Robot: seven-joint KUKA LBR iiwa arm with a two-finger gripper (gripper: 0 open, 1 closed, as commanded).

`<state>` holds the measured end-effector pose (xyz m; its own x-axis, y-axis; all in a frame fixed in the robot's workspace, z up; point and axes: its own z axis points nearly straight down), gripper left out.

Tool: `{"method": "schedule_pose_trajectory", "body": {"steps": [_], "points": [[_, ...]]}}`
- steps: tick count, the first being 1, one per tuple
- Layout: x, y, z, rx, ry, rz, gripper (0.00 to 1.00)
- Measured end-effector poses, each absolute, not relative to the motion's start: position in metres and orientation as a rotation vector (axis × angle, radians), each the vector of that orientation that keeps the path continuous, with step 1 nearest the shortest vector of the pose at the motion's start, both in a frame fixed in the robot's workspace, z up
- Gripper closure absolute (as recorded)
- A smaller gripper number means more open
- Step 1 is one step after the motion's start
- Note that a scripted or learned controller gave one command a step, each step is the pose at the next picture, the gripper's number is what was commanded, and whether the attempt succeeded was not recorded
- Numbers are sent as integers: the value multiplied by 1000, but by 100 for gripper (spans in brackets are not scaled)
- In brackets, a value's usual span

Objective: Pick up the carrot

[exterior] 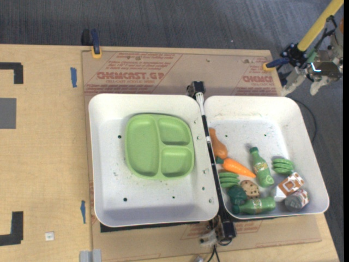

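up past the far right corner of the right bin (305, 119), off the bench edge, hangs the pincer (318, 76); it is small and blurred against the dark floor, so whether it stands wide or narrow i cannot tell, and nothing shows between it and the bins.

from there the carrot (239, 167) lies well apart, down and to the left, inside the right bin near its left wall, roughly at mid-length of that wall. it lies flat and slanted, its leafy green end (229, 180) toward the near edge and the wall. just beside it toward the far edge sits a brown-orange piece (217, 144); a green bottle (260, 168) stands close on its right, and a round cookie-like piece (250, 188) lies near its lower side.

it looks like a toy: probably light, stiff and smooth, so likely to slip or roll. the orange middle seems the best hold, jaws across its width, clear of the bottle.

the left bin (103, 146) carries a green divided plate (159, 145).
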<state>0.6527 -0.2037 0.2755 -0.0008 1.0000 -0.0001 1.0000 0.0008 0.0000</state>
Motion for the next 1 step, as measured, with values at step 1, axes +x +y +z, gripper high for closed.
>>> {"method": "schedule_pose_trajectory", "body": {"steps": [1], "points": [[666, -126, 186, 2243, 2205, -1, 0]]}}
